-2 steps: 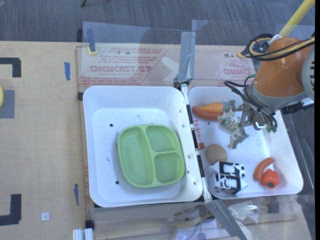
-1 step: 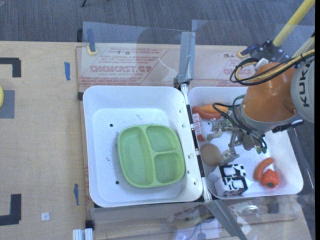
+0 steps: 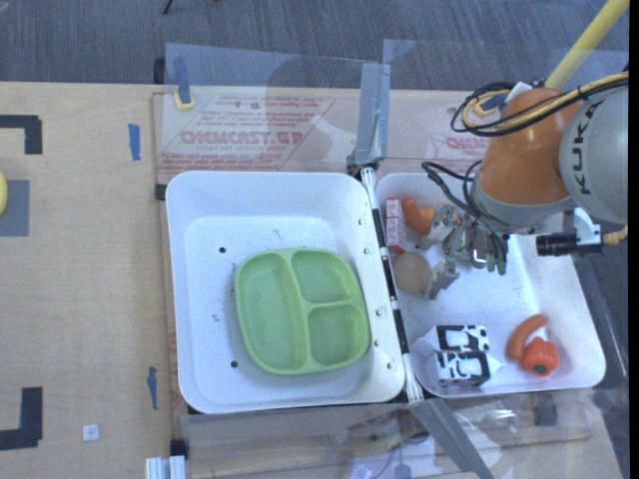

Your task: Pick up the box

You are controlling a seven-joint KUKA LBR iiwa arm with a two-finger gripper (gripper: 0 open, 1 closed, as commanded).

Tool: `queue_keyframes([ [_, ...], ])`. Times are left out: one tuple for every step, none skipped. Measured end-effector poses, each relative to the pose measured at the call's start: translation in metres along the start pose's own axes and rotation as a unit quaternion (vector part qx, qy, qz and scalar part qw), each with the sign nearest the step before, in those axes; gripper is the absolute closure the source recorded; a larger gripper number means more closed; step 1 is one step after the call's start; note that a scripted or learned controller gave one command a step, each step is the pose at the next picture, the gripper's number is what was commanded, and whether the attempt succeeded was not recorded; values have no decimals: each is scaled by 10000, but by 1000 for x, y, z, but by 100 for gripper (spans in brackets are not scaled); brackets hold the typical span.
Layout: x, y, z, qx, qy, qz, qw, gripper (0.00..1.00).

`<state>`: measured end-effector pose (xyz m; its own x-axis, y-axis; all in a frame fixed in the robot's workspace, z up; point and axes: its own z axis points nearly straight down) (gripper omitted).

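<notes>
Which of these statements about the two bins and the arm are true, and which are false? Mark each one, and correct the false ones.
1. The green divided plate lies in the left bin. True.
2. The gripper hangs over the left bin. False: it hangs over the right bin, near that bin's far left part.
3. The black and white item lies at the near edge of the right bin. True.
4. The orange toy lies on the green divided plate. False: it lies in the right bin, to the right of the black and white item.
5. The small red and white box is lifted clear of the bin. False: it lies in the right bin's far left corner.
</notes>
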<state>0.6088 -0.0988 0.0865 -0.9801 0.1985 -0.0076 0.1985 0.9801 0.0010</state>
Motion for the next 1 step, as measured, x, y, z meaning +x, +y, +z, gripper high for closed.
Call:
queue_keyframes([
  [-23,-2,1,1,14,898,9960,0],
])
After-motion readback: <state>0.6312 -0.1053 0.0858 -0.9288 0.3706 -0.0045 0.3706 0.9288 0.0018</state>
